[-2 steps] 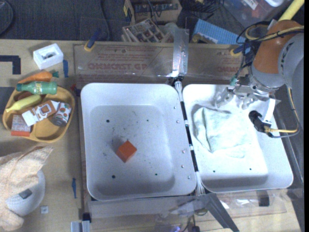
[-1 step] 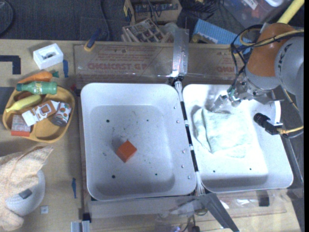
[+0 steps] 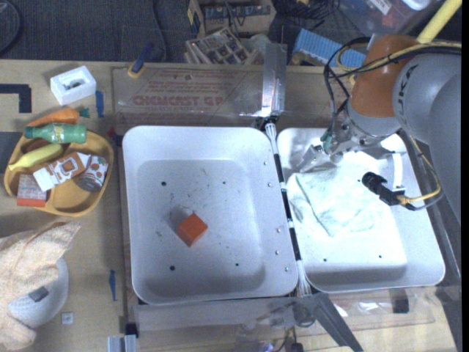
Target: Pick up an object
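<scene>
An orange cube (image 3: 192,229) lies on the floor of the left bin (image 3: 146,270), a little left of its middle. A pale crumpled cloth (image 3: 331,199) is spread over the upper half of the right bin (image 3: 381,266). My gripper (image 3: 325,151) hangs low in the right bin's far left corner, right at the cloth's upper edge. The grey arm with its orange band (image 3: 381,79) comes down to it from the upper right. Whether the gripper has hold of the cloth is hidden from this angle.
A black connector with a yellow cable (image 3: 381,185) hangs off the arm over the right bin. A yellow bowl of toy food (image 3: 58,171) stands left of the bins, with a beige cloth (image 3: 33,259) below it. A cardboard sheet (image 3: 194,97) lies behind the left bin.
</scene>
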